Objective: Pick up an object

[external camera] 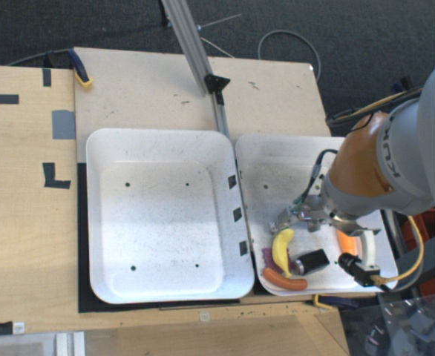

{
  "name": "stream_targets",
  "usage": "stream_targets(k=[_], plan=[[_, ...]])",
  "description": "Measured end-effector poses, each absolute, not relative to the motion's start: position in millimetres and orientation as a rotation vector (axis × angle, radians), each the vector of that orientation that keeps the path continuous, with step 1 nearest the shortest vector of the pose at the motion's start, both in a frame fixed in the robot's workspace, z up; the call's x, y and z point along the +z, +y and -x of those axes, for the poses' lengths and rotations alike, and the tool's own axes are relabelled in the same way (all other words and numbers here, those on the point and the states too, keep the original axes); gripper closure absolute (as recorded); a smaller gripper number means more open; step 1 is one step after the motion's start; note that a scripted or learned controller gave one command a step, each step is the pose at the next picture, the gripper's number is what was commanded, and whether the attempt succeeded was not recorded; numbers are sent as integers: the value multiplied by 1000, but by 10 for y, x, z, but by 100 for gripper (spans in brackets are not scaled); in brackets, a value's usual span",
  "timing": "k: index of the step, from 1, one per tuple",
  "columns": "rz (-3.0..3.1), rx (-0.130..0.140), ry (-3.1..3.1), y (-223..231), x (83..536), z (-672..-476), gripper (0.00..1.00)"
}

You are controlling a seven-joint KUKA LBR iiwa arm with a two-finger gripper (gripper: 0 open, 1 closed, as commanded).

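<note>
Yellow banana (280,248) lies just beneath the tool (301,217); its opening I cannot tell.

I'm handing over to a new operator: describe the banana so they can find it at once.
Look in the right bin, at its near end below the gripper. The banana lies there, curved and bright yellow; its neighbours are a reddish sausage shape and a black block.

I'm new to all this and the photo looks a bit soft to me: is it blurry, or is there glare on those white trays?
Camera view: lighting is even and flat; the left tray looks bright but keeps its speckles, so no real glare; the arm casts a faint shadow; small things like the banana look soft and grainy.
</note>
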State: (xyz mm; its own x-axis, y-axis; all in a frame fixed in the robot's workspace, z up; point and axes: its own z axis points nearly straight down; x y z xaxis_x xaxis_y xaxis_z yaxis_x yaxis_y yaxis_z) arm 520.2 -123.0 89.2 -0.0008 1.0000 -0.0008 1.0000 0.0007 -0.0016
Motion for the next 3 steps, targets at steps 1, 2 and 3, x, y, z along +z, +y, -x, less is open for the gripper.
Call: stream_targets(k=[1,2,3], plan=[[2218,3,-2221,-1224,1005,-5201,100],[2223,-2,-2223,-1304,1463,-5189,100],[2222,-4,-2226,-1290,2076,-5145,100]])
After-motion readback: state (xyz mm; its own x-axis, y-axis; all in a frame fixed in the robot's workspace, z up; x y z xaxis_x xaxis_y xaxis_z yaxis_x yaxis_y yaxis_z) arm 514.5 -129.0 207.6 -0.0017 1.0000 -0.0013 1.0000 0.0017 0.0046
